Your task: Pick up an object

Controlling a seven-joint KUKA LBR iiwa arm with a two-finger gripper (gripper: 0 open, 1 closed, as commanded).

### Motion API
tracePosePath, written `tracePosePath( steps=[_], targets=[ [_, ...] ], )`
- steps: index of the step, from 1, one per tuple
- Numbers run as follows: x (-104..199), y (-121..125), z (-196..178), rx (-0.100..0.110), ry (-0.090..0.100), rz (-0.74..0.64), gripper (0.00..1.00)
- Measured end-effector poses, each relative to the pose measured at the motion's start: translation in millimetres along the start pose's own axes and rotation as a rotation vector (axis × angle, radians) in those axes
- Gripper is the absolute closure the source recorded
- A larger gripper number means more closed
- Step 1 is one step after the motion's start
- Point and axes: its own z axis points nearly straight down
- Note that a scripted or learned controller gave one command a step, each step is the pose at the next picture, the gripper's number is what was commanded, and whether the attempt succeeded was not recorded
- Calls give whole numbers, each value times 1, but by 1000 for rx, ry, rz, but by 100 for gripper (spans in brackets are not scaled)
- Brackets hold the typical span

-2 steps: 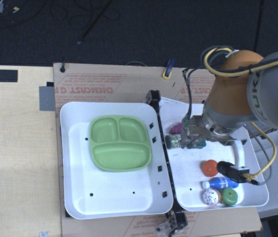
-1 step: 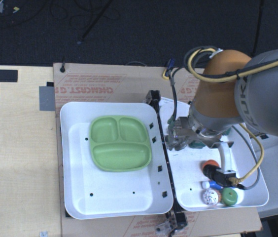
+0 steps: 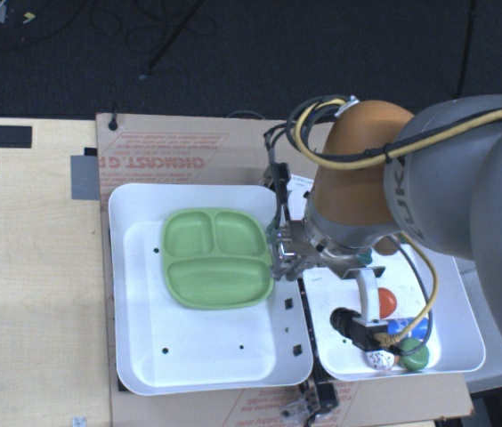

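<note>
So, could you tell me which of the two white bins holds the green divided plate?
The left bin, farther from the arm. The green divided plate lies flat in its upper half. The right bin holds small items instead, among them a red ball.

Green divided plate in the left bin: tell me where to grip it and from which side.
Grip the green divided plate by its raised outer rim, coming down from above at its right edge, which lies nearest the gripper. It lies flat and wide, so pinching across its body looks impractical; the thin rim probably suits best.

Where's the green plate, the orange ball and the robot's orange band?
Green plate [image 3: 216, 258], camera view, middle ridge.
Orange ball [image 3: 386, 303], camera view, its visible centre.
Orange band [image 3: 358, 172], camera view, its broad middle.
</note>
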Motion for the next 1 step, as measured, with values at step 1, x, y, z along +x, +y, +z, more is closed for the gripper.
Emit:
tracePosePath(
  steps=[1],
  targets=[
    [12,-25,-2,1,-2,3,100]
  ],
)
